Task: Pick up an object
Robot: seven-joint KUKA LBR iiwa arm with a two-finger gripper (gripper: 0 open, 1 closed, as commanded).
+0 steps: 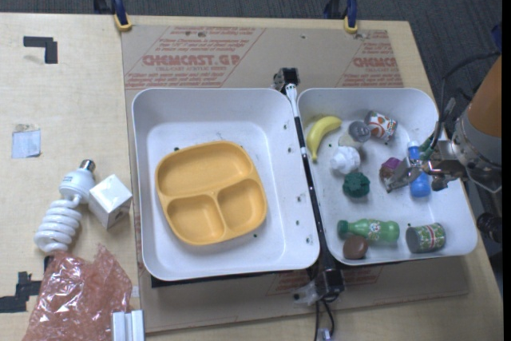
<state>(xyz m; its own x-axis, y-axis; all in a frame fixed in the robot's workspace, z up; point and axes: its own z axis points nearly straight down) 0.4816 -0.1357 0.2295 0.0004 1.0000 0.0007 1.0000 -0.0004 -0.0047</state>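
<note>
Dark grey carpet in the bg, and on it a plywood bench [64,28] with a brown printed sheet [200,56] clamped at the back. Two white bins sit side by side on that. Left bin [152,172] has a yellow divided plate [210,192] in it. Right bin [447,231] holds the small stuff: banana [320,133] near the back-left, white ball-ish thing [346,160] w/ a dark green lump [356,185] just in front of it, a striped round toy [381,126] at the back, green bottle [370,231] lying on its side near the front w/ a brown piece [354,248] touching it, and a small can [425,237] beside that.

Arm comes in from the right, gripper [417,170] low over the right side of that bin, right by a purple bit [390,168] and a blue object [420,186]. Can't tell if the claw is spread or pinched, too cluttered there.

Off the bins on the left: spiral bulb [62,212], white cube [110,200], crinkly red plastic [76,299].
</note>
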